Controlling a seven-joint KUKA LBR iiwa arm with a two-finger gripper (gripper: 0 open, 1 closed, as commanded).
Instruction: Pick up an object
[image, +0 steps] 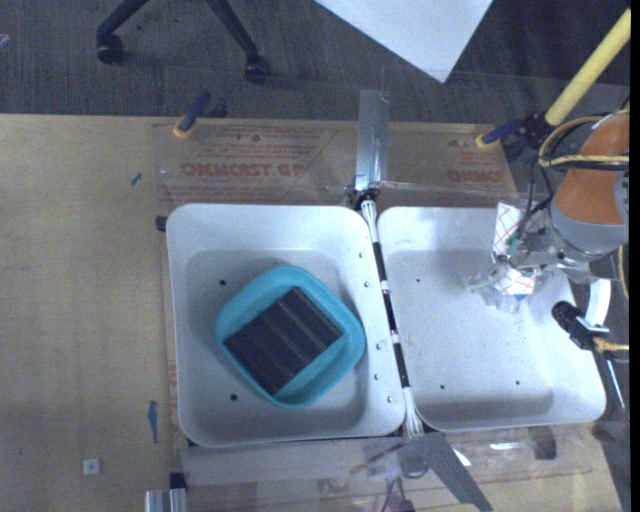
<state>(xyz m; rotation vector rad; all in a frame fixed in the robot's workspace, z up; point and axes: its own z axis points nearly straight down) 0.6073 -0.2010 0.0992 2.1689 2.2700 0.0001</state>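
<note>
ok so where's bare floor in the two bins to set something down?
Left bin: crowded. The teal container covers most of its floor, leaving narrow strips along the walls. Right bin: bare floor from the divider across the middle and down to its near wall. Its far right corner is busy, with the gripper and arm over it.

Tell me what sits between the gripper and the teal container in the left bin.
In the camera view: bare floor of the right bin, then the divider rims where it meets the left bin. The gripper is right; the teal container left.
</note>
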